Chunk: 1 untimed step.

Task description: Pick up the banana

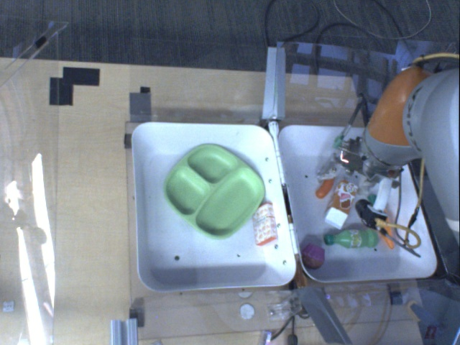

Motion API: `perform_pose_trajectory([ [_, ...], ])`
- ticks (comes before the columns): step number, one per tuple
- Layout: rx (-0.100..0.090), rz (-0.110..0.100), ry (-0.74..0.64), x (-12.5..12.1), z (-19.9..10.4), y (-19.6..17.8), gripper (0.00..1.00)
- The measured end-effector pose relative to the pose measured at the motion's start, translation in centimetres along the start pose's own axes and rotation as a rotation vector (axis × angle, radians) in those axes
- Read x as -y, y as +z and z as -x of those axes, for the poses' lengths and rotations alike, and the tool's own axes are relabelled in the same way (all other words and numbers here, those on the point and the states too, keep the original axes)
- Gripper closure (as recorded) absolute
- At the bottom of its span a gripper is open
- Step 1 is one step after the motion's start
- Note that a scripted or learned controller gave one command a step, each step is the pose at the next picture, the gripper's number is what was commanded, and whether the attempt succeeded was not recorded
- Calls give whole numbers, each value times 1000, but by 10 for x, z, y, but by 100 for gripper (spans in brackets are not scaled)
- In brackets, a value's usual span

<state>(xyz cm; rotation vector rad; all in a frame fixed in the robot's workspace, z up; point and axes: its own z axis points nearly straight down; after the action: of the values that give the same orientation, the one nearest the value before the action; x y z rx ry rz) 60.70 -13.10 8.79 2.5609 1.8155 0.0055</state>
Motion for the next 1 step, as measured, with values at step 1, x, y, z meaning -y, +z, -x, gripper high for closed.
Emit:
perform_pose_trajectory([
  [1,-7,25,-8,-7,-5,-21,100],
])
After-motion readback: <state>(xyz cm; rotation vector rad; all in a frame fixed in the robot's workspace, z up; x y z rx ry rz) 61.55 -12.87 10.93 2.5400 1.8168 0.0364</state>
